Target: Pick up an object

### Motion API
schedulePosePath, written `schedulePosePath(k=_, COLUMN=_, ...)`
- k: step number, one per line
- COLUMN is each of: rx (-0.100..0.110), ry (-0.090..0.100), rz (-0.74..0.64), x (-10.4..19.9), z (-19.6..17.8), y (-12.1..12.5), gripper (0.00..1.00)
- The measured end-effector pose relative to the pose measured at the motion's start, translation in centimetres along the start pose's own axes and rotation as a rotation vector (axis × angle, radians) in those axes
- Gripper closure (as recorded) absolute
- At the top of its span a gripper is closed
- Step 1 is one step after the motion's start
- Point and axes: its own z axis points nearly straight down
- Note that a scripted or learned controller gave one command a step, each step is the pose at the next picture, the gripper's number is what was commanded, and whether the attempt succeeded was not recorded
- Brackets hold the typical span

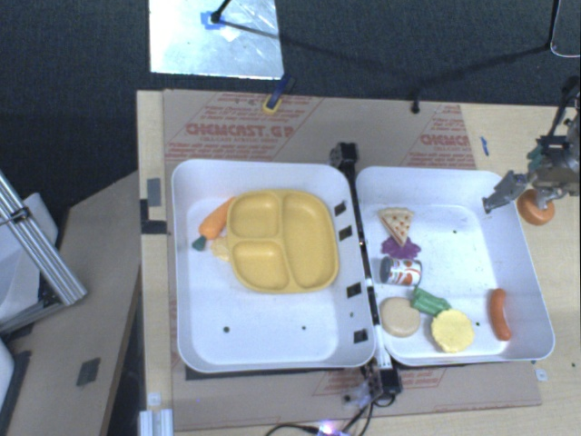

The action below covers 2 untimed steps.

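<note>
The tool (497, 200) hovered over the right bin's (522, 243) far right rim, grip state impossible to tell. Approach step; next, descend toward the sausage (498, 313).

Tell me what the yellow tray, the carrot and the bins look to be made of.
Yellow tray: likely molded plastic, matte with a soft sheen; its three compartments have smooth, rounded edges. Carrot: probably toy plastic, uniformly orange with a green tip; too small to be sure. Bins: thin white plastic by the look, smooth and faintly glossy, with rounded corners and shallow walls.
</note>
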Motion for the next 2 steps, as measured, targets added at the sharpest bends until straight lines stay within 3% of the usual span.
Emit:
schedulePosePath(k=1, rx=-0.011, ry=-0.003, rz=-0.003, x=0.1, z=-0.6, y=0.2, gripper=0.00)
schedulePosePath(k=2, rx=-0.008, ry=-0.001, rz=-0.002, x=0.2, z=3.6, y=-0.1, gripper=0.00)
